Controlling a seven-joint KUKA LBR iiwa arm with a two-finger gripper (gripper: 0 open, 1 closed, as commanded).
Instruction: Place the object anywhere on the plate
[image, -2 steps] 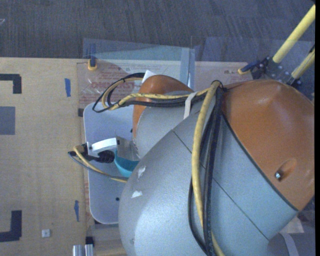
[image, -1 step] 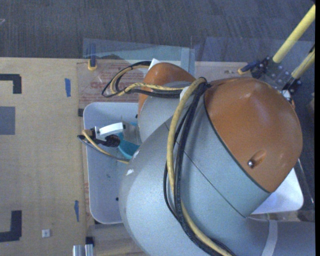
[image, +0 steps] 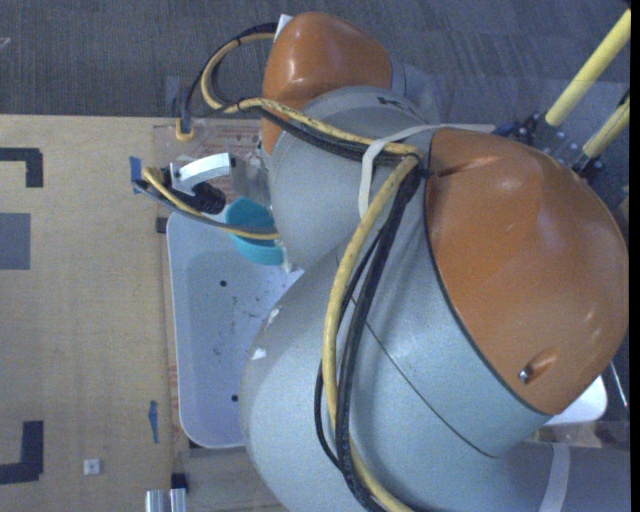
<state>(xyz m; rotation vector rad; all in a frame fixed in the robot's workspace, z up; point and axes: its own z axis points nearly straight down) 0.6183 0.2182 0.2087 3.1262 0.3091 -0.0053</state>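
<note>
The grey and orange arm (image: 420, 300) covers most of the camera view. A blue cup-like object (image: 252, 230) pokes out from behind the arm at the upper end of a white bin (image: 205, 330). The arm's bulk hides whatever lies beyond this object. Above the blue object, a white and black fitting with cables (image: 200, 180) sticks out to the left.
The wooden bench (image: 80, 300) stretches to the left with black corner marks on it. Dark specks dot the white bin's floor. Yellow cables (image: 340, 290) loop over the arm. Yellow poles (image: 595, 60) stand at the top right.
</note>
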